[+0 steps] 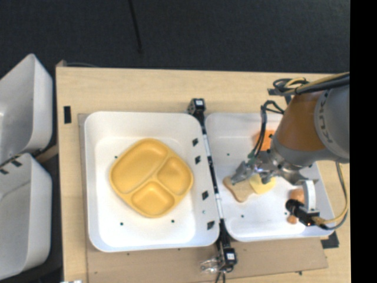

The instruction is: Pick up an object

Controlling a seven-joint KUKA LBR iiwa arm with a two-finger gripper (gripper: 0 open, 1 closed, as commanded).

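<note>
Camera view is showing the gripper (247,174) reaching down in the right bin (235,226), fingers spread over the tan biscuit-shaped object (237,190); next, I judge, it needs closing on it.

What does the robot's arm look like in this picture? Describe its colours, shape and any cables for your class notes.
The arm is thick and rounded, with a grey shell and a broad orange band above the wrist. Dark cables loop beside the band, and another thin cable curves down the right side. The gripper is a small metallic grey piece at its tip.
</note>
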